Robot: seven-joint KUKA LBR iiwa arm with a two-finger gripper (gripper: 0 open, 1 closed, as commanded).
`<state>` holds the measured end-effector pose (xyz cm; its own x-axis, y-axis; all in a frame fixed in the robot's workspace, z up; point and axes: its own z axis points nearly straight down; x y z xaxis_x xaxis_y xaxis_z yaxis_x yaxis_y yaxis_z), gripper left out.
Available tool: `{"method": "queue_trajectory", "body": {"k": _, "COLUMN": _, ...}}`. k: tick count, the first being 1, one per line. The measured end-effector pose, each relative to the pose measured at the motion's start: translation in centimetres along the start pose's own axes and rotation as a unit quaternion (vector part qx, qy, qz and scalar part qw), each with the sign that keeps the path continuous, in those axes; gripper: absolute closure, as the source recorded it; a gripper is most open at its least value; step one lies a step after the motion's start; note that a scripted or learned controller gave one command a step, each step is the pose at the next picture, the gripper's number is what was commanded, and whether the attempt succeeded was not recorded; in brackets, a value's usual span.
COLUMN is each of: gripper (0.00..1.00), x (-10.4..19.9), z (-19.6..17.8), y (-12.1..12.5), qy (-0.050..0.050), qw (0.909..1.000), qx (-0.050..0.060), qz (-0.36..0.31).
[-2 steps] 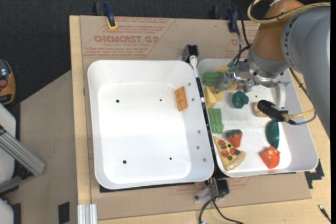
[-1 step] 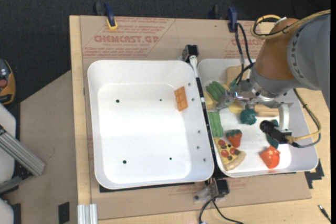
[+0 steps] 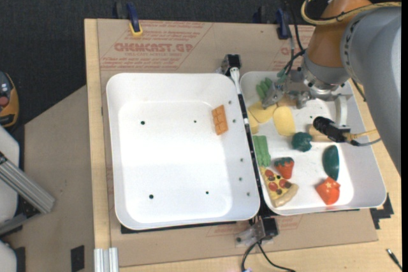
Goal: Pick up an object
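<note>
Yellow toy food [image 3: 284,120] lies in the right bin [image 3: 366,195], just below the tool [image 3: 288,91]. Whether the tool grips anything cannot be told. Judgement: centre above one item, clear of the neighbouring green piece [image 3: 265,89], before descending.

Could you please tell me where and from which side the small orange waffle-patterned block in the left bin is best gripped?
Grip the small orange waffle-patterned block across its two long sides, coming straight down from above. It lies flat and alone on the left white bin's floor, a narrow rectangle tilted slightly, so the short width probably fits between the fingers. The bin's right wall stands close, so keeping the hand vertical seems safest.
</note>
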<state>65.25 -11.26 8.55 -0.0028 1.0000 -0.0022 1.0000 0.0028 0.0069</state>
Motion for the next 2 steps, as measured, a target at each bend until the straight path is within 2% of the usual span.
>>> {"method": "queue_trajectory", "body": {"k": 1, "gripper": 0.0, "x": 1.1, "z": 0.1, "y": -6.9, "qy": 0.002, "qw": 1.0, "qx": 0.007, "qz": 0.002}}
{"method": "queue_trajectory", "body": {"k": 2, "gripper": 0.0, "x": -1.2, "z": 0.0, "y": -0.2, "qy": 0.0, "qw": 1.0, "qx": 0.0, "qz": 0.001}}
